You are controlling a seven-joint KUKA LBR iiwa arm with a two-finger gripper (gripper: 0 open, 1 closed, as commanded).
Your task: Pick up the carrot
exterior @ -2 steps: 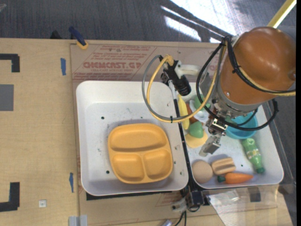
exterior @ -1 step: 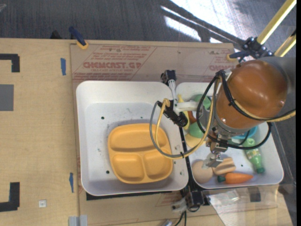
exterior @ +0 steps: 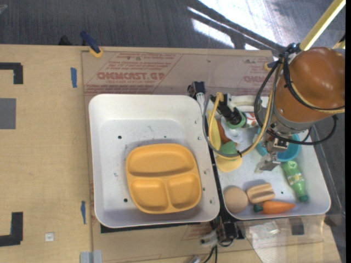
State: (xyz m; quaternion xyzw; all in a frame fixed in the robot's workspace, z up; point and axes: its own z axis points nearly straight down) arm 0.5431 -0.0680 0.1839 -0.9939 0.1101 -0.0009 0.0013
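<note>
A pale wooden bench (exterior: 44, 147) with black tape marks carries a printed cardboard sheet (exterior: 164, 70); behind it lies dark grey carpet (exterior: 109, 10) with streaks of light. On the cardboard, two shallow white plastic bins sit side by side. The left bin (exterior: 104, 125) holds a yellow plastic divided tray (exterior: 163, 176). The right bin (exterior: 323, 201) holds the small orange carrot (exterior: 277, 206) near its front edge, touching a tan bread-roll toy (exterior: 259, 192), with a beige egg-shaped ball (exterior: 236, 199) just beside, a green bottle (exterior: 295, 179) and a yellow cup (exterior: 227, 159). The two-finger metal gripper (exterior: 270, 160) hangs over the right bin, above and apart from the carrot; how far apart its tips stand, I cannot tell.
</note>
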